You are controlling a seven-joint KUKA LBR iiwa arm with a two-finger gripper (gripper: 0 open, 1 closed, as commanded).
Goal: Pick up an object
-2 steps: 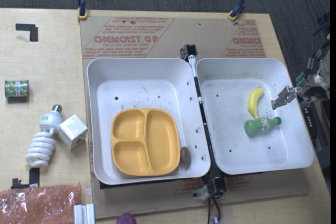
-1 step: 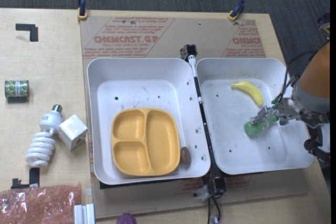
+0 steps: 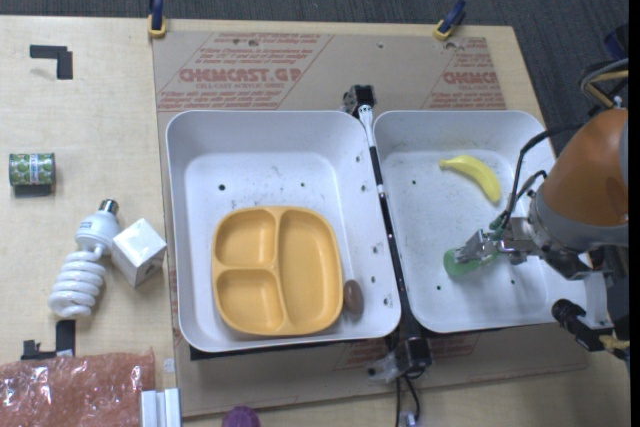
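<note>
Reaching in from the right, the grey arm [image 3: 590,185] with its orange band sits low over the right bin [image 3: 420,140]. The gripper [image 3: 478,250] is down near the bin floor, toward the lower middle of that bin. A small green object [image 3: 461,260] lies at the fingertips, touching or almost touching them; whether it sits between the fingers cannot be told at this size. Whether the fingers are apart or together is also unclear.

Right bin: a yellow banana [image 3: 474,175] lies on the floor in the upper part, well apart from the gripper, its curve running from upper left to lower right.

Left bin [image 3: 190,145]: a yellow three-compartment plate [image 3: 278,270] lies flat in the lower half. A small brown oval object [image 3: 353,296] rests just beside the plate's right edge, near the bin's lower right corner.

Bench [image 3: 80,135], left of the bins: a spiral light bulb [image 3: 82,267] lies on its side, a small white box [image 3: 138,251] just beside it on the right. A small green can [image 3: 32,171] lies farther up, near the left edge. A pinkish speckled bag [image 3: 75,390] occupies the lower left corner.

A brown sheet with red lettering [image 3: 250,65] lies under the bins, held at its far edge by a blue clamp [image 3: 157,10] on the left and another blue clamp [image 3: 450,18] on the right.
</note>
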